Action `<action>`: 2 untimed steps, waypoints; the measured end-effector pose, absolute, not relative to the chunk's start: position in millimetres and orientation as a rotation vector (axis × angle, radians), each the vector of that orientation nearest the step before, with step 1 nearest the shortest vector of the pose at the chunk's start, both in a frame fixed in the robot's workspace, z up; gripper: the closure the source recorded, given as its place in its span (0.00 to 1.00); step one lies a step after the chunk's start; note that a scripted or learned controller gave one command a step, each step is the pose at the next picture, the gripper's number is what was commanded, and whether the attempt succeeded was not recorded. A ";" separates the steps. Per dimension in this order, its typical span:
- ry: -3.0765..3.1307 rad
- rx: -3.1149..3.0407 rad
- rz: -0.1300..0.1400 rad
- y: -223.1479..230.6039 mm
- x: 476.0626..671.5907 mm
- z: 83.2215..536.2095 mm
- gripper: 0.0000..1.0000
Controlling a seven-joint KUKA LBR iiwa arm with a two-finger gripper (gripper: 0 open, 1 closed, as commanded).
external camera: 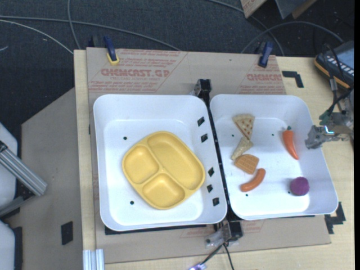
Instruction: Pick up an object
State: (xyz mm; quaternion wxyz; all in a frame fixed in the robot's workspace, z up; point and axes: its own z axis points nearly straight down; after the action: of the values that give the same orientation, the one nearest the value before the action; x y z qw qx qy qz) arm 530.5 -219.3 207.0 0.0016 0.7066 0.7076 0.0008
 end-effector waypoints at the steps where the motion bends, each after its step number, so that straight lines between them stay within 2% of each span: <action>1: 2.228 2.213 0.005 -170.5 555.7 215.5 1.00; 2: 2.229 2.214 0.004 -121.3 571.3 227.3 1.00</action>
State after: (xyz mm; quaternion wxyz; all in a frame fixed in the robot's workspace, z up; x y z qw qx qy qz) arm 571.3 -121.3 227.3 0.0002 0.7047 0.7095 0.0014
